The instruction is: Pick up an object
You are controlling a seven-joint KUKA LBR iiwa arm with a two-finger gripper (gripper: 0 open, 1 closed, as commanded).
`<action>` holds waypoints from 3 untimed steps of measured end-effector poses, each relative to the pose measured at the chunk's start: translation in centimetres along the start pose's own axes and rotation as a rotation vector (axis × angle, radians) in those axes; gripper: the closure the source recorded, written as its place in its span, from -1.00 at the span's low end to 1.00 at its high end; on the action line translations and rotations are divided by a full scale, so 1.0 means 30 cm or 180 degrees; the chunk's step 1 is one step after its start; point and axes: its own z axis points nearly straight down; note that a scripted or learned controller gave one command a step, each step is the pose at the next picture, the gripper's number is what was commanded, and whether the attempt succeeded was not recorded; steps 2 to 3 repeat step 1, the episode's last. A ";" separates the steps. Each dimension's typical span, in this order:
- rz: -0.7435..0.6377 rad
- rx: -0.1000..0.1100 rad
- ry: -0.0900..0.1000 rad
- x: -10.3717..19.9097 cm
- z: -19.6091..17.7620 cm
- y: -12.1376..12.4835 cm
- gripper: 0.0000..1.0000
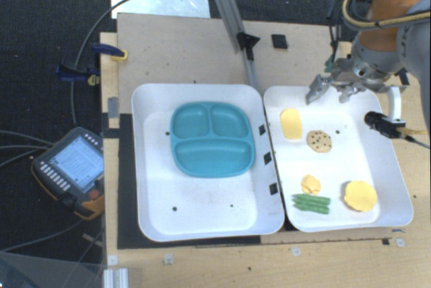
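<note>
Jaws [330,90] spread apart with nothing between them, poised over the far edge of the right bin [384,212], yellow block [291,124] lying just below-left of them, cookie [319,141] beside it, blue divided plate [212,140] in the left bin [155,212].
</note>
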 end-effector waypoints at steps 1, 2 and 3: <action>0.0006 0.0013 0.0000 -0.021 0.194 0.017 -1.00; 0.0006 0.0013 0.0000 -0.021 0.194 0.017 -1.00; 0.0006 0.0013 0.0000 -0.021 0.194 0.017 -1.00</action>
